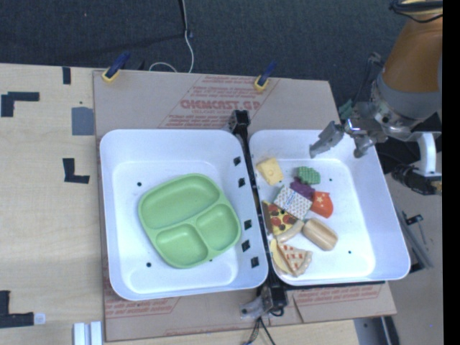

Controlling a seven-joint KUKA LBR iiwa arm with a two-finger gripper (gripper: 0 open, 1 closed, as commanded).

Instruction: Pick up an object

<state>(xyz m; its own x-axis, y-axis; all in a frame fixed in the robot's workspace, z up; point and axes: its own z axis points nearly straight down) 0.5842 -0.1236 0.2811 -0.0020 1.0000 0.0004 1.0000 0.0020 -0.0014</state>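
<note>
Camera view has the claw spread apart, holding nothing, above the right bin's far edge; toy food sits clustered below-left, so this looks like the approach, with descent onto one piece next

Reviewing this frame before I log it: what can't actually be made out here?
- Gripper: blurred in the camera view above the right bin's far rim; nothing visible between the fingers.
- Toy pile: the checkered piece overlaps its neighbours, hiding the purple item and part of the pizza slice.
- Arm: cut off by the top and right edges.
- Green tray: fully visible, left bin.
</note>
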